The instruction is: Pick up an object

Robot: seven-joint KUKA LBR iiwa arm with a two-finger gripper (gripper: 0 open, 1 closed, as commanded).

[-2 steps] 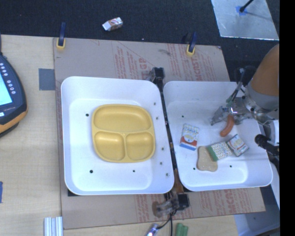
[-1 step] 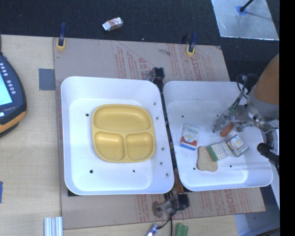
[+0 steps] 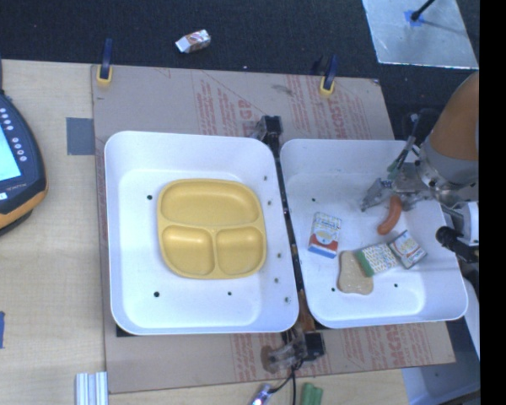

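Observation:
In the right bin (image 3: 422,306) lie an orange sausage (image 3: 390,218), a small white, blue and red carton (image 3: 325,234), a tan bread slice (image 3: 355,274), a green and white packet (image 3: 377,258) and a small grey box (image 3: 406,248). My gripper (image 3: 394,195) reaches in from the right and hangs low over the sausage's upper end. Its fingers (image 3: 375,197) are spread open, one on each side of that end. Nothing is held between them.
The left bin (image 3: 126,302) holds a yellow divided plate (image 3: 211,228). A teach pendant (image 3: 4,163) lies on the bench at far left. Clamps (image 3: 328,76) pin the cardboard at the back. A small wrapped item (image 3: 193,41) lies on the dark floor.

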